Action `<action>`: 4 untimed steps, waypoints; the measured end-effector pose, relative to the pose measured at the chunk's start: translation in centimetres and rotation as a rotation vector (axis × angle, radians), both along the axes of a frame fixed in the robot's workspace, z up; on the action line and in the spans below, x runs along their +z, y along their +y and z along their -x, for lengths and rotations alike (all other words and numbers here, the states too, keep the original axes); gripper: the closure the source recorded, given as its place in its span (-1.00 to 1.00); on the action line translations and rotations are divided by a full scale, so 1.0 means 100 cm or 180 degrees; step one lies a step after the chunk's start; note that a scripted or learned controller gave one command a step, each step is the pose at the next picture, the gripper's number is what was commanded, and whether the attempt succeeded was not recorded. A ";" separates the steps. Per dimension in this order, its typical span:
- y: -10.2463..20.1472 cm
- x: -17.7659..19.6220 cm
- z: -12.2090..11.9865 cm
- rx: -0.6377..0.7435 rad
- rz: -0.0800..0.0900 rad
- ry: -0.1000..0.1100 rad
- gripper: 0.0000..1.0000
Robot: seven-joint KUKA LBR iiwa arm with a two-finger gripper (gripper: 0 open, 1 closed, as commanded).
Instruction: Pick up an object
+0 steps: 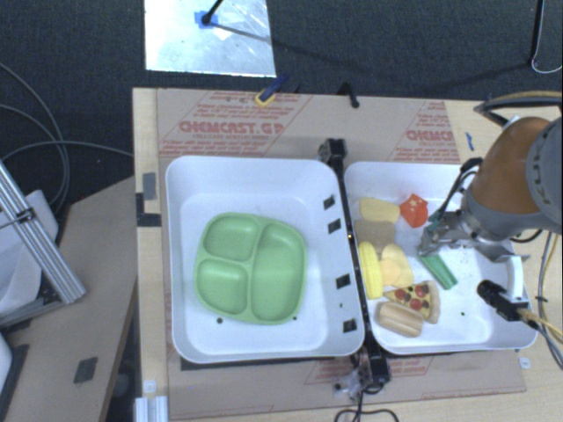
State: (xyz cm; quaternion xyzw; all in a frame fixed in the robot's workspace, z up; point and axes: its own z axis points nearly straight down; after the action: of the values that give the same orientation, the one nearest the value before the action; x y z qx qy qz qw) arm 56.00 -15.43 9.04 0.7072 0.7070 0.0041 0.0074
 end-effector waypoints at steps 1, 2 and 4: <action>0.017 0.000 0.035 0.0000 0.0007 -0.0013 1.00; 0.046 0.071 0.032 0.0022 -0.0013 0.0025 1.00; 0.089 0.100 0.018 0.0031 -0.0015 0.0009 1.00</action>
State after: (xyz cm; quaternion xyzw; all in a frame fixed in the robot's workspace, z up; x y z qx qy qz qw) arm 54.17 -6.55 19.06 0.7038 0.7104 0.0048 0.0047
